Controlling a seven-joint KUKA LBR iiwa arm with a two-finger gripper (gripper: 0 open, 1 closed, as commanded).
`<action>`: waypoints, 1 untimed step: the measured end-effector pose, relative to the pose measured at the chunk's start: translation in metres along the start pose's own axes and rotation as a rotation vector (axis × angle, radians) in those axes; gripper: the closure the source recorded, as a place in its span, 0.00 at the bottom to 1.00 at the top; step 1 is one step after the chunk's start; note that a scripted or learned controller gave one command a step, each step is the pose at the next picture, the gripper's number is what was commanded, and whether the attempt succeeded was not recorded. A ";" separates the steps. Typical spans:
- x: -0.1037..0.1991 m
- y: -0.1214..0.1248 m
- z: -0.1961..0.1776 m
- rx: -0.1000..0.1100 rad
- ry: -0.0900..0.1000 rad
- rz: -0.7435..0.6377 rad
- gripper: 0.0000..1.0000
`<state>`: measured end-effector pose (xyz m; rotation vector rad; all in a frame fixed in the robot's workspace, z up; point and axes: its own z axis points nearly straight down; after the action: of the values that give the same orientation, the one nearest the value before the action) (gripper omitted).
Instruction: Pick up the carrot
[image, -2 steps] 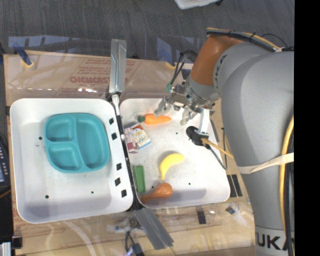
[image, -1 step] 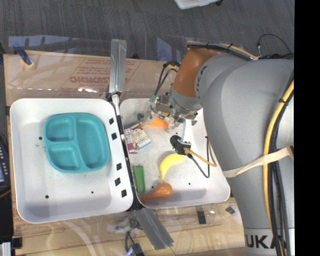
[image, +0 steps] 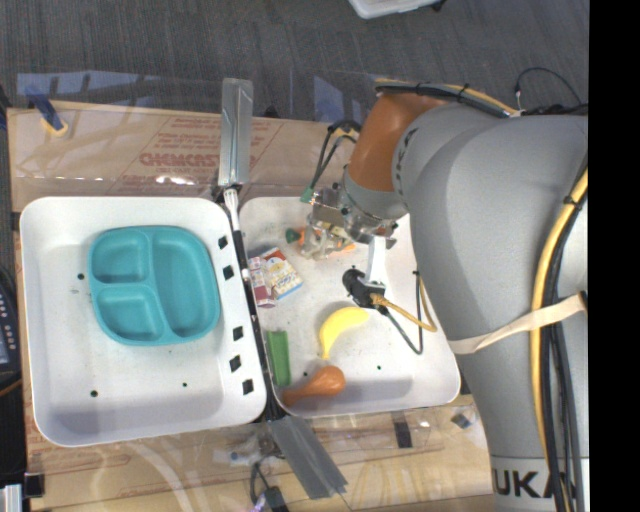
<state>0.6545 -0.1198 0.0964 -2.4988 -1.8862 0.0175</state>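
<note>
carrot (image: 296, 236) sits at the far end of the right bin (image: 420, 375), right under the pincer (image: 325, 238), can't tell its grip state

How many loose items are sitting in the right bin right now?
5 visible: carrot under the end effector, snack packet by the divider, banana mid-bin, green item and brown item at the front. The arm may hide more.
</note>
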 end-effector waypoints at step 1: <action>0.000 0.000 0.000 0.000 0.000 -0.001 0.00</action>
<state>0.6545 -0.1196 0.0963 -2.4980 -1.8868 0.0177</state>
